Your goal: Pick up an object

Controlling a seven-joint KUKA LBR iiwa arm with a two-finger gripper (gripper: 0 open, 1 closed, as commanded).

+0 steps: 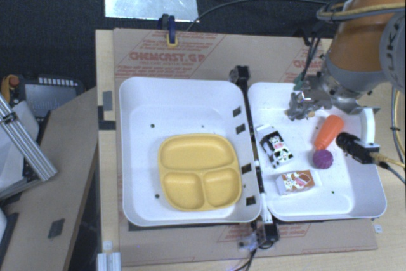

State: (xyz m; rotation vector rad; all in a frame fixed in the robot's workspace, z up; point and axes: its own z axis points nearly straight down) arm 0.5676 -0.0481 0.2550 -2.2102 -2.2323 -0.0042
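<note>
Yellow tray in left bin; card, carrot in right bin; gripper state unclear

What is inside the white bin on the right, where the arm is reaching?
In the right bin: an orange carrot, a purple ball, a black-and-white cow-patterned box and a small picture card. The arm covers the bin's far corner.

The bench is carrying a brown sheet — two white bins are sitting side by side on it.
</note>
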